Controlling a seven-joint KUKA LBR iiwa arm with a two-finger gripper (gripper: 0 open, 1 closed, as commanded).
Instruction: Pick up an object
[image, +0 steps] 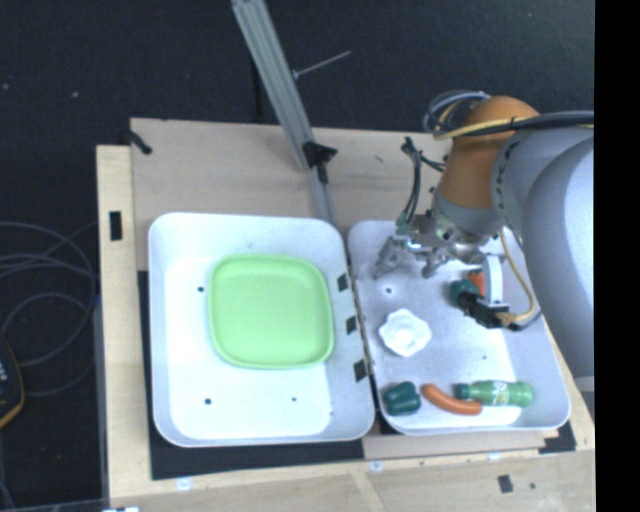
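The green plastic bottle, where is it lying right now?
The green plastic bottle lies on its side at the near edge of the right white bin, just right of the orange carrot-shaped toy.

the wooden bench (215, 170) carries two white bins: left bin (180, 400), right bin (525, 350).

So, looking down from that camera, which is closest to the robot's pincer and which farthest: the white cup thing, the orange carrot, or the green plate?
Measured from the pincer, at the far end of the right bin:
1. White cup: nearest, mid right bin, just below the pincer.
2. Orange carrot: farther, along the right bin's near edge.
3. Green plate: about as far as the carrot, in the left bin; too close to call.
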